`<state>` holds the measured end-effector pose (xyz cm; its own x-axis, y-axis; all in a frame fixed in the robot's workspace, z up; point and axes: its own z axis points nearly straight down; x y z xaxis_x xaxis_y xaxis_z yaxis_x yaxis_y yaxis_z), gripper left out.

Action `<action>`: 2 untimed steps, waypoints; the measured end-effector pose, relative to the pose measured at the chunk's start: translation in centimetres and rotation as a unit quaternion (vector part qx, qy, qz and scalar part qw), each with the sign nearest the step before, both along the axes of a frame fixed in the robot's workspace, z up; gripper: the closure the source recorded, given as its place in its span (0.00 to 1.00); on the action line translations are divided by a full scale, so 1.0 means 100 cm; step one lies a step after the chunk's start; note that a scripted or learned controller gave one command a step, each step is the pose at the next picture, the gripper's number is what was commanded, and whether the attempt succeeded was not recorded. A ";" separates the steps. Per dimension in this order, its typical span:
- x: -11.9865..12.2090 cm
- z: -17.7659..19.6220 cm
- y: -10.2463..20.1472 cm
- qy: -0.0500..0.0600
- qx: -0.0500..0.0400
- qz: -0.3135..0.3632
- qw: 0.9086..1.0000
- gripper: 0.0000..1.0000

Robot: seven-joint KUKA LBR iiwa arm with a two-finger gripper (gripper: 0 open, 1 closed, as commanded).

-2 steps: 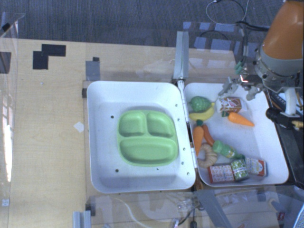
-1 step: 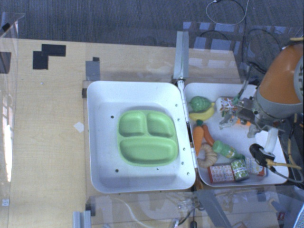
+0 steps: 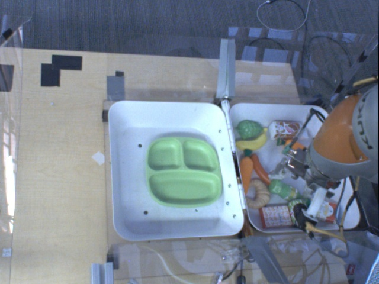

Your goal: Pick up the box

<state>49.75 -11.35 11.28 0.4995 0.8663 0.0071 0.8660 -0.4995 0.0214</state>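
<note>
Your gripper (image 3: 296,161), jaw state impossible to tell, hangs over the right bin (image 3: 308,107); the small box (image 3: 276,216) looks light and stiff—take its long sides.

You see a green divided plate (image 3: 182,172) centred in the left bin (image 3: 124,158), while in the right bin (image 3: 260,112) the box (image 3: 276,216) lies at six o'clock, the arm (image 3: 343,141) hanging over three o'clock.
</note>
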 end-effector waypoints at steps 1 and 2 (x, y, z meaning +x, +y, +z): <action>0.042 0.016 -0.054 0.009 0.002 -0.020 1.000 0.00; -0.004 -0.013 -0.001 0.009 0.002 0.048 0.999 0.00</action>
